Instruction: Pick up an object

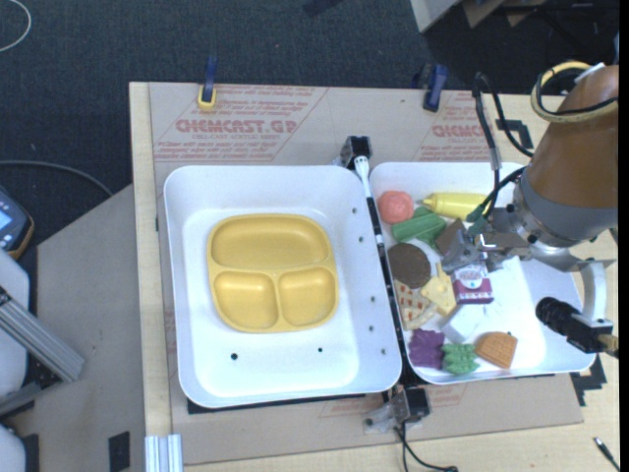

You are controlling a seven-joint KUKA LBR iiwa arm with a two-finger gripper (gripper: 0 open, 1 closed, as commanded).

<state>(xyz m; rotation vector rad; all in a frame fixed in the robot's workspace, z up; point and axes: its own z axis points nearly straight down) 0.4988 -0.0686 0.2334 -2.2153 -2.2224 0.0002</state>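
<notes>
tool (472, 256) low in right bin (550, 347) — among toy food, yellow tray (272, 270) left

The arm (580, 155) reached in from the right, its orange band at the far right and the grey wrist angled down and to the left. The gripper (476, 256) hung low, left of the wrist, pointing downward.

So there's two white bins, the left bin (187, 264) and the right bin (550, 352). One yellow divided plate (272, 270) sits in the left one, and roughly ten toy food pieces (432, 264) are piled in the right one, though some overlap.
</notes>
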